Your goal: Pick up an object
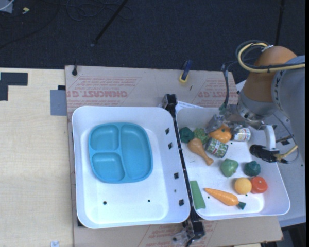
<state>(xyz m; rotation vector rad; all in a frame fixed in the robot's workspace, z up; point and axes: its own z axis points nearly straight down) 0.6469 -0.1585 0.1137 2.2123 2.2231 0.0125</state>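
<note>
Reaching arm: grey KUKA arm with an orange band (pixel 268 71) coming in from the right, bent down over the upper part of the right bin.
Tabletop: pale wood surface (pixel 26 163) under a brown printed cardboard sheet (pixel 118 89) that carries both bins.
Left bin: shallow white plastic bin (pixel 92 199) holding a light-blue three-compartment plastic tray (pixel 120 152), which lies in its upper half.
Right bin: shallow white plastic bin (pixel 275 202), just beside the left one, holding the toy food.
Hand: two-finger hand (pixel 220 122) low over the cluster at the top of the right bin — whether it is open or closed cannot be told, and nothing is seen gripped.
Cluster by the hand: small orange pumpkin-like toy (pixel 221 134), green-labelled jar (pixel 216 147), tan plastic drumstick (pixel 200 151), dark green leafy toy (pixel 187 134), small white tin lying on its side (pixel 242 134).
Lower items: orange toy carrot (pixel 222 196), flat green strip (pixel 197 194), green pepper (pixel 228 167), dark teal round toy (pixel 252 168), yellow-orange ball (pixel 242 186) touching a red tomato (pixel 259 184).
</note>
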